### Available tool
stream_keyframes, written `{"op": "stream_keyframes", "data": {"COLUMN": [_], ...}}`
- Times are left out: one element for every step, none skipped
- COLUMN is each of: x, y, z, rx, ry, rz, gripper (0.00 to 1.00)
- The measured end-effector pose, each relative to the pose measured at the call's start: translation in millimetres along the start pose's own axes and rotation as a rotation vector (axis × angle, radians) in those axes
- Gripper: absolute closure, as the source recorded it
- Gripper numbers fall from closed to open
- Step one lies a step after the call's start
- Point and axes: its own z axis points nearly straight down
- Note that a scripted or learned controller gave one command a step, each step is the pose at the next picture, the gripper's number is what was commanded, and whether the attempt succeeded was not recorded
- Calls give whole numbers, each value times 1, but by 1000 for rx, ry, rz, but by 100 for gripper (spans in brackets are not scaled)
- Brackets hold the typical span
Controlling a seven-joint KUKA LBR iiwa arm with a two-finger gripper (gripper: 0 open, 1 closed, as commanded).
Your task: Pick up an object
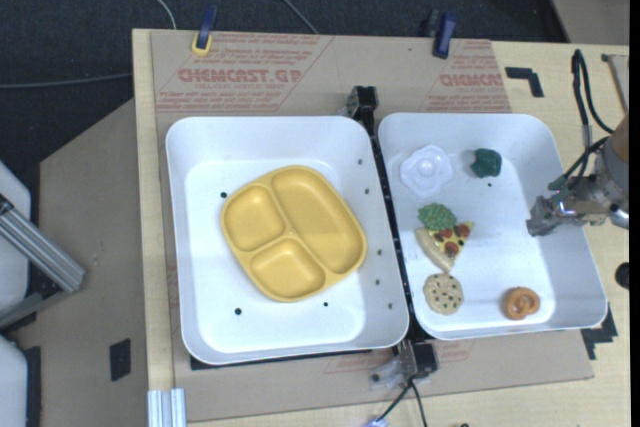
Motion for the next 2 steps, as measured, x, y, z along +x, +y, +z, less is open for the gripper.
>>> {"op": "stream_keyframes", "data": {"x": [-11, 46], "y": [-3, 25], "z": [-55, -57], "rx": [-1, 3], "ry": [0, 4], "rz": [0, -8], "gripper": [100, 100]}}
